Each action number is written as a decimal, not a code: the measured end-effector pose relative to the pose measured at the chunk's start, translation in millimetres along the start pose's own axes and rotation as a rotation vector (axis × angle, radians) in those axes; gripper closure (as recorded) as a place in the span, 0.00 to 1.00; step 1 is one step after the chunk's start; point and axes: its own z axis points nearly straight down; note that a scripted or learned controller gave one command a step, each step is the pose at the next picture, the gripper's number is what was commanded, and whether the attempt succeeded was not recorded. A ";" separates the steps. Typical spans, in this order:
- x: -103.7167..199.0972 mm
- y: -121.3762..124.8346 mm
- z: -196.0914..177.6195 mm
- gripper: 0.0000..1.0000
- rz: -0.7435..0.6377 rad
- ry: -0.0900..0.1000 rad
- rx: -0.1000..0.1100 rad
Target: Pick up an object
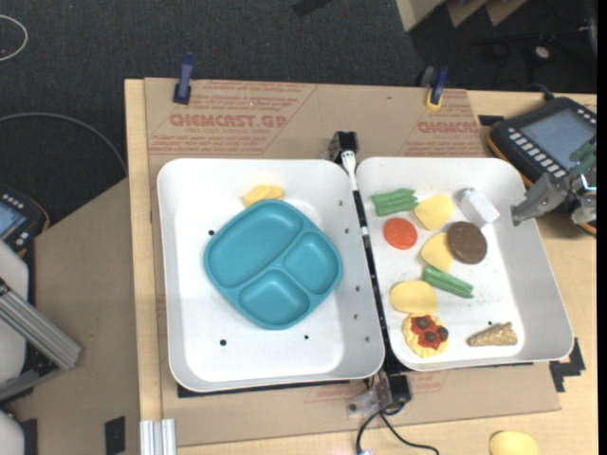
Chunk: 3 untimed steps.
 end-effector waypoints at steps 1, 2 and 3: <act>-0.3 0.8 -6.7 1.00 0.000 -0.001 0.003; -51.4 6.3 42.9 1.00 0.006 0.002 0.013; -92.0 17.5 78.0 1.00 0.005 0.002 0.011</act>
